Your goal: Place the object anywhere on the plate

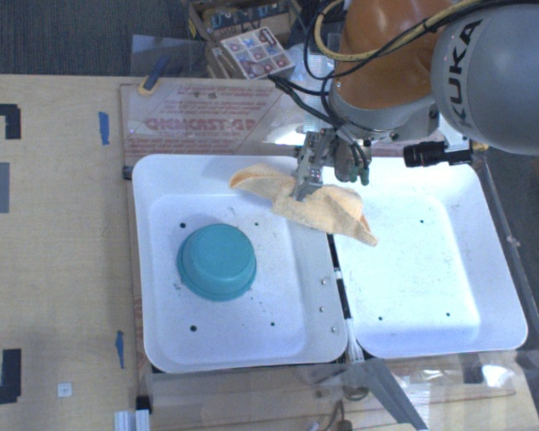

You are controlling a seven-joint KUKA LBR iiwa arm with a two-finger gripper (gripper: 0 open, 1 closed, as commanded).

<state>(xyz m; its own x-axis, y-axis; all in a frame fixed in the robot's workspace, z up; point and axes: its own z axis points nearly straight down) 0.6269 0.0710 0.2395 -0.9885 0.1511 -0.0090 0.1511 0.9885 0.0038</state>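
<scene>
Where the two shallow white bins (162, 187) meet, a crumpled tan-yellow cloth (319, 206) drapes across the divider, one corner pinched between the end effector's (307, 185) closed fingers. The round teal plate (217, 260) sits in the left bin, well apart from the cloth.

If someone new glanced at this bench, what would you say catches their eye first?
Probably the big grey and orange arm reaching in from the right, its gripper down on a crumpled yellow cloth that drapes across the seam between the two white bins. Next, the teal upside-down bowl sitting alone in the left bin.
</scene>
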